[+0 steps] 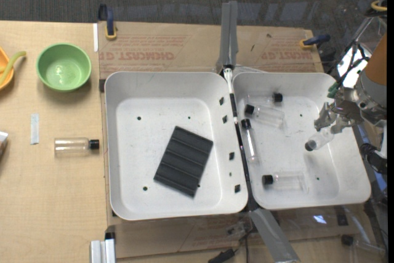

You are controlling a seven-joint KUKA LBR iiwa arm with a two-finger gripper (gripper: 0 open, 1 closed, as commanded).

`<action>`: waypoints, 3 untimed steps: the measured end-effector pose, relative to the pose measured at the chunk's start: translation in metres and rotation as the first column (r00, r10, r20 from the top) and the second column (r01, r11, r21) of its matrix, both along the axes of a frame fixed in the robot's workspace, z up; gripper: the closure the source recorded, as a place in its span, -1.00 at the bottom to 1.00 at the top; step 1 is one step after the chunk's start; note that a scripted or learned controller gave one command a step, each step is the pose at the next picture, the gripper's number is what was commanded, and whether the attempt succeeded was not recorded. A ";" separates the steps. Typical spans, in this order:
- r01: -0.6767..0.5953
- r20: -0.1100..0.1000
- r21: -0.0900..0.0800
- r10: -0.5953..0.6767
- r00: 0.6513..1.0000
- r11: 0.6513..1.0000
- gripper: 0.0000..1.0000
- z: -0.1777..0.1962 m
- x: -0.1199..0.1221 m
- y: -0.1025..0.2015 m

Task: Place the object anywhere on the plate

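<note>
A dark grey ridged plate [183,161] lies flat and slanted in the left bin [123,132]. My gripper [328,124] is over the right side of the right bin [345,194], far to the right of the plate. It is shut on a clear vial [315,142], which slants down and to the left from the fingertips, its lower end toward the bin floor. Several other clear vials with black caps lie in the right bin: one at the back [266,111], one along the left wall [247,135], one at the front [284,181].
The raised rims where the two bins meet [237,132] stand between the gripper and the plate. On the bench to the left are a green bowl [64,67] and a clear bottle with a black cap [76,145]. Clamps hold cardboard behind the bins.
</note>
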State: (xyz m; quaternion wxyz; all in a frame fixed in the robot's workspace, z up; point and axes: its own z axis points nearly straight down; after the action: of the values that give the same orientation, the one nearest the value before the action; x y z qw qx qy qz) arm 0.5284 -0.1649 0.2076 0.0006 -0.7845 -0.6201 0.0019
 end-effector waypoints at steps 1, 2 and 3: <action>-0.240 0.001 0.000 0.240 0.971 0.971 1.00 0.078 0.039 0.088; -0.350 -0.001 0.003 0.350 0.937 0.937 1.00 -0.017 -0.052 0.125; -0.419 0.001 0.001 0.419 0.908 0.908 1.00 -0.017 0.025 0.181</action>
State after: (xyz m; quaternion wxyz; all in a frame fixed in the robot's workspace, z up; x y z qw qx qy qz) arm 0.5533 0.0164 0.1904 0.0006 -0.6332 -0.7740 0.0014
